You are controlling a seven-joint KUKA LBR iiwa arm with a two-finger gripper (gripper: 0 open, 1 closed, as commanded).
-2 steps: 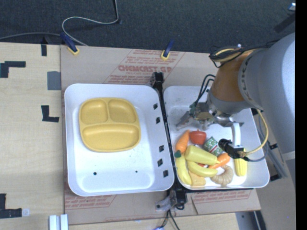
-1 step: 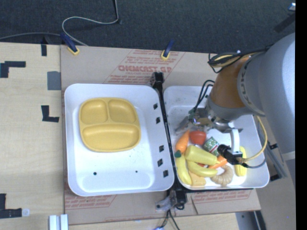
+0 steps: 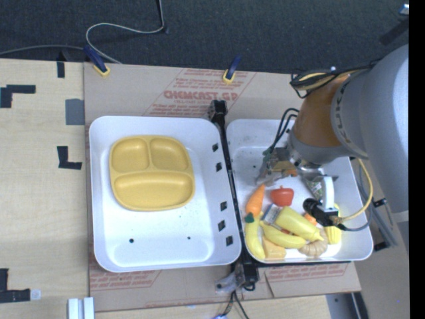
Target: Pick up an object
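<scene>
Pale wooden desk [image 3: 40,198] carried a sheet of brown cardboard [image 3: 159,92], and on it stood two shallow white bins side by side. Inside the left white bin [image 3: 159,244] lay a yellow plastic plate with three compartments [image 3: 151,172]. At the near end of the right white bin [image 3: 246,141] lay a heap of toy food: a small orange carrot [image 3: 255,200], a red tomato-like piece [image 3: 283,195], a yellow squeeze bottle [image 3: 297,222] and a yellow banana [image 3: 277,236], all touching or nearly touching.

The grey arm with its orange band [image 3: 319,115] reached in from the right, and the hand [image 3: 275,168] hung low over the middle of the right bin, just beyond the carrot and the red piece. The arm covered most of the hand, so I could not tell if it was apart or together, and no object was seen in it.

Probably the step in hand was the approach to a grasp. To do it well, the hand should choose one object at the edge of the heap, such as the carrot, come down straight with the jaws across its narrow side, and avoid pushing the neighbours against the bin wall.
</scene>
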